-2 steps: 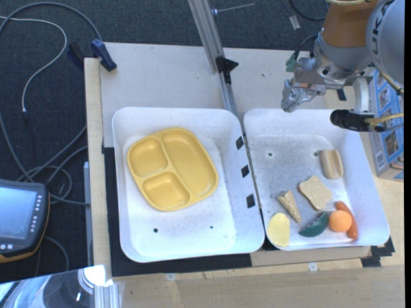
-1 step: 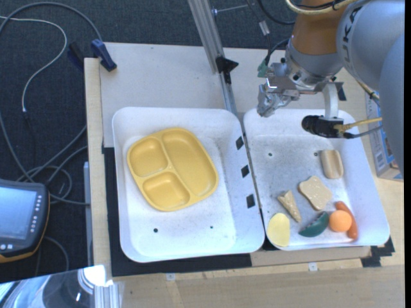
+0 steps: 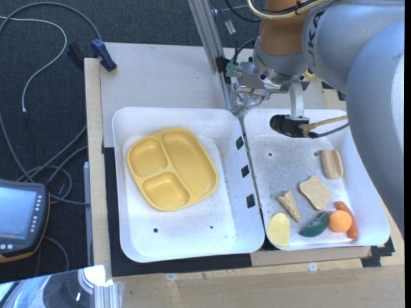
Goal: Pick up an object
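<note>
- Orange toy fruit (image 3: 340,221) is seen on the floor of the right bin (image 3: 276,165), in its near right corner; a carrot-like piece (image 3: 345,208) is pressed against its right side; a dark green piece (image 3: 313,226) is touched on its left
- Pale yellow disc (image 3: 279,229) is laid against the near wall of the same bin, close to the divide; a cheese wedge (image 3: 289,205) is set just behind it; a slice of toast (image 3: 314,192) is placed just right of the wedge; a tan bun (image 3: 332,163) is found farther back, apart from the toast
- Well apart from all these pieces, the gripper (image 3: 243,105) is held over the far end of the ridge where the two bins meet; whether it is spread or pressed together cannot be told
- Small black marks (image 3: 244,171) are spaced along the sloping wall beside that ridge
- Yellow divided plate (image 3: 171,169), with three compartments, is laid flat in the left bin (image 3: 192,226)
- Blue clamp (image 3: 103,55) is fixed at the far left corner of the bench (image 3: 160,76); an aluminium post (image 3: 202,18) is raised behind the bins
- Pale cables (image 3: 38,56) are looped on the dark floor to the left; a screen device (image 3: 19,220) is seen at the left edge
</note>
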`<state>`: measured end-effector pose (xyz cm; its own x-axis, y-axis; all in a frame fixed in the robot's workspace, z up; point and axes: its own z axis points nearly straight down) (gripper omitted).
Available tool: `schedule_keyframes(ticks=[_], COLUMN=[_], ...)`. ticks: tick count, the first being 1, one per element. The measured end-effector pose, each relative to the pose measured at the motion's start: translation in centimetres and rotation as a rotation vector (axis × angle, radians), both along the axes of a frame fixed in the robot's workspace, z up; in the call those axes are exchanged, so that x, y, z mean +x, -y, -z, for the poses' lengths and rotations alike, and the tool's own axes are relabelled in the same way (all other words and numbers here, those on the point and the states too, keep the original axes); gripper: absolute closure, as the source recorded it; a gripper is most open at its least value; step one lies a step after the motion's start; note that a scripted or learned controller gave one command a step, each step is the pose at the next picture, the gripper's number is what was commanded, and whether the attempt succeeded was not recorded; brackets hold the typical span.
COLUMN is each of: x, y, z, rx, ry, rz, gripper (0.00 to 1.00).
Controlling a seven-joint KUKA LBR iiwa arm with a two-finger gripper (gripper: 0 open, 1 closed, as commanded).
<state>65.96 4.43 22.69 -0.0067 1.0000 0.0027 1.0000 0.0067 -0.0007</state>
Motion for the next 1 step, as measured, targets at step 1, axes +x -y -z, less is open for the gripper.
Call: schedule_keyframes(ticks=[1], x=[0.08], y=[-5.18], z=[-1.37], rx=[0.0], ry=[0.004], rz=[0.0], gripper=[1.0])
